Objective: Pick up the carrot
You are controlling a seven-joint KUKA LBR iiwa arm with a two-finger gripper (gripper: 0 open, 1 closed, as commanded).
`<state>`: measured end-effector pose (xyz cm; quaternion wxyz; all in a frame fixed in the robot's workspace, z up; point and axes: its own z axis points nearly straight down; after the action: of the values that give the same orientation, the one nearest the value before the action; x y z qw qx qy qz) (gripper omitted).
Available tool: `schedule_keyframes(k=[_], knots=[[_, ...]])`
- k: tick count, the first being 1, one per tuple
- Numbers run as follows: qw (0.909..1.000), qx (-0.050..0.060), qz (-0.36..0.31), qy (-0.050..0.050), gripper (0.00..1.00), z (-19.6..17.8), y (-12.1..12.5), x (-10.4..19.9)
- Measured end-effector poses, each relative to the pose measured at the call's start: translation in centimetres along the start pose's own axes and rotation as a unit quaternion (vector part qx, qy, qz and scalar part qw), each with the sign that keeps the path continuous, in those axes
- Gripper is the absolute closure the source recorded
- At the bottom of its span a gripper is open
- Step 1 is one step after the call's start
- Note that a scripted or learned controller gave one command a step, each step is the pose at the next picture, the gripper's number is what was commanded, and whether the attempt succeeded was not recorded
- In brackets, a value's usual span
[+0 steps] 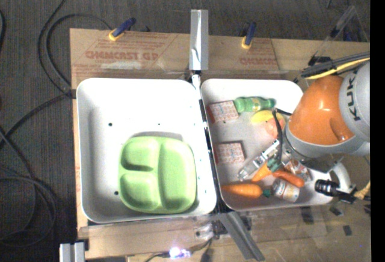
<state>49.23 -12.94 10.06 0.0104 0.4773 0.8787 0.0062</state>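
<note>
Dark carpet strewn with cables surrounds a cardboard-topped bench [138, 53] on which two white bins are set side by side; a green divided tray [159, 174] is seen in the left bin [96, 104]; the right bin [289, 89] is crowded with a green bottle [255, 103], two small printed boxes [224, 112] and other clutter. The carrot [242, 190] lies near that bin's front wall; the gripper [264, 166] is seen just above it among the clutter; whether it is wide or narrow cannot be told.
</note>
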Motion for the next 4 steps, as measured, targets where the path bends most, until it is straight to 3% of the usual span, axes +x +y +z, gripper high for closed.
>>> schedule_keyframes(k=[1, 2, 3, 4], knots=[[1.0000, 0.000, 0.000, 0.000, 0.00, 0.0, 0.0, 0.0], [0.9988, 0.002, 0.048, 0.001, 0.00, 1.0, -0.1, 0.3], [0.9966, 0.002, 0.083, 0.005, 0.00, 1.0, -2.6, -3.8], [0.9966, -0.001, 0.083, 0.000, 1.00, -0.1, -2.4, -4.1]])
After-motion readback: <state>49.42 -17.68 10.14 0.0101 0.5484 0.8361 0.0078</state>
